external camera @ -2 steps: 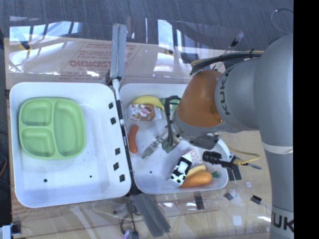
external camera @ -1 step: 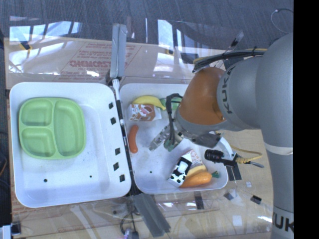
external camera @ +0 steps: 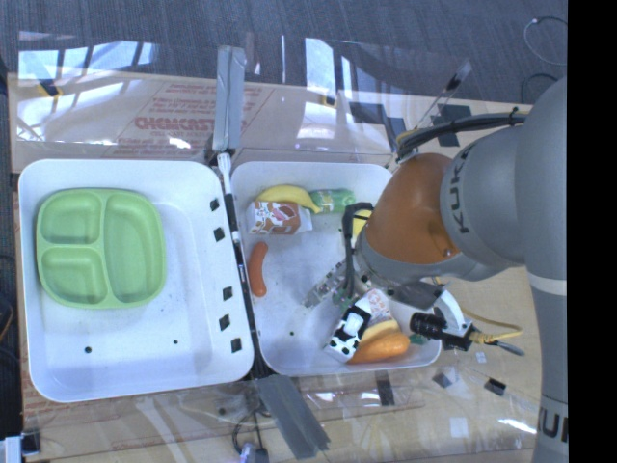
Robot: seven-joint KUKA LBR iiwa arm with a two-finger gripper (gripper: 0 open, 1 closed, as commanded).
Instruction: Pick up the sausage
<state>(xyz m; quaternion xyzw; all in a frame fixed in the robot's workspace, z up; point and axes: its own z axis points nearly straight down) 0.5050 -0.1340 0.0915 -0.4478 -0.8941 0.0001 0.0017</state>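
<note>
Sausage [external camera: 257,269] lying at left edge of right bin [external camera: 289,350], apart from gripper [external camera: 333,287], whose finger opening cannot be told

Arm [external camera: 501,201] — cut off at right

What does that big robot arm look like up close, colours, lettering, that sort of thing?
The arm is bulky and rounded, with smooth grey casings and a glossy orange band above the wrist. Dark KUKA lettering runs along the grey shell beside the band. Black cables loop behind it, and the gripper is slim grey metal.
</note>
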